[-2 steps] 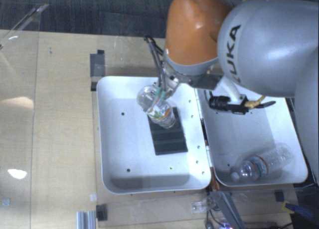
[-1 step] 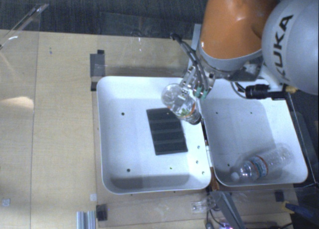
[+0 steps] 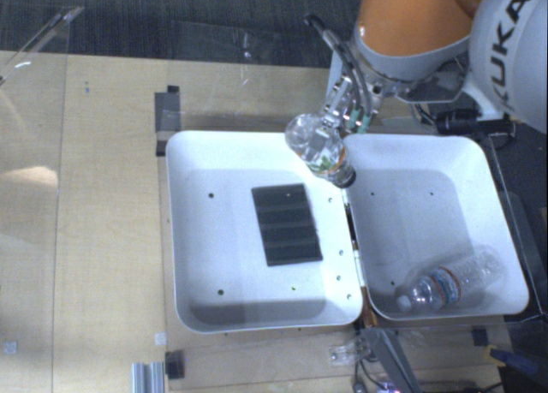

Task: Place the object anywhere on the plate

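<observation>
Bottle (image 3: 318,148) of clear plastic is clamped in my claw (image 3: 336,132) above the far edge where both bins meet, light and slippery I judge, so better gripped at its middle before the dark plate (image 3: 286,224).

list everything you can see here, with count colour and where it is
clear bottle: one, transparent with a dark cap, in the air over the top edge where the two bins meet, at the gripper
second clear bottle: one, transparent with a blue label, lying in the right bin's lower corner
plate: one, dark, ridged rectangle, middle of the left bin
left bin: one, white, centre of the bench
right bin: one, white, beside it
bench: one, light wood
gripper: one, metal, above the bottle
arm: one, grey and orange, upper right
</observation>
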